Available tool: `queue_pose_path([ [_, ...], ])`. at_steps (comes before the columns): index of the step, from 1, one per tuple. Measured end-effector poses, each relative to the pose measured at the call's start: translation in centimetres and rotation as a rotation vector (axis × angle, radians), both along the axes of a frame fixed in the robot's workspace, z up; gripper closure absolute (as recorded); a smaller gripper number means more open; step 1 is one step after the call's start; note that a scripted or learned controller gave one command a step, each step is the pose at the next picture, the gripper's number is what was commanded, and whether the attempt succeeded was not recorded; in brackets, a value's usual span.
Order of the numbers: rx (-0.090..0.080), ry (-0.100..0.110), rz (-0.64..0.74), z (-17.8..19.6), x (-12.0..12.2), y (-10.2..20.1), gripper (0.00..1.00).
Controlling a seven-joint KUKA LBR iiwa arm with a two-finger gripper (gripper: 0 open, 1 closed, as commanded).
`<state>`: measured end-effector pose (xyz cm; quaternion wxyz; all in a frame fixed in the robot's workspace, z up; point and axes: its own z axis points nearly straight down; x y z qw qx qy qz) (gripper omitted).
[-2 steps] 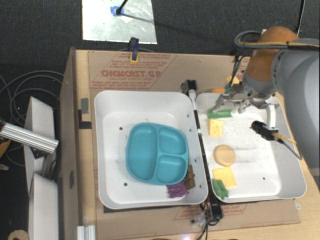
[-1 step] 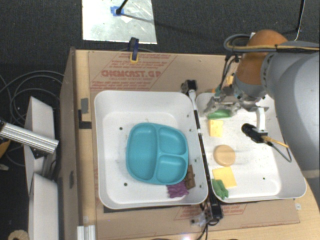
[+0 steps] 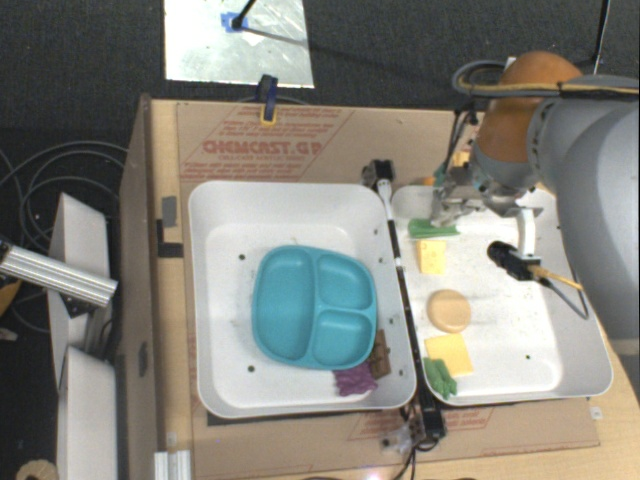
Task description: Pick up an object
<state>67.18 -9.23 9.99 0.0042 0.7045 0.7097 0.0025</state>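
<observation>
The gripper (image 3: 447,206) hangs low over the upper left of the right bin (image 3: 575,358), just above a green flat piece (image 3: 432,230); whether it is open or closed cannot be told. A yellow block (image 3: 432,256) lies just below, a round tan piece (image 3: 449,310) lower down.

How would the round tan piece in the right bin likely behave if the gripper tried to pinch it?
The round tan piece looks smooth and domed, so fingers might slip off its curved edge. It lies flat on the right bin, so rolling seems unlikely. It looks small and probably light.
</observation>
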Motion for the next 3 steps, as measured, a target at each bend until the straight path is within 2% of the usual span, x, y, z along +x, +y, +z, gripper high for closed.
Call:
queue_pose_path([
  [1, -0.001, 0.001, 0.001, -0.1, 0.0, 0.0, 0.0],
  [2, 0.0, 0.006, -0.002, -1.5, -0.2, 0.8, 0.0],
  [3, -0.001, -0.002, 0.0, 0.0, 0.0, 0.7, 1.0],
])
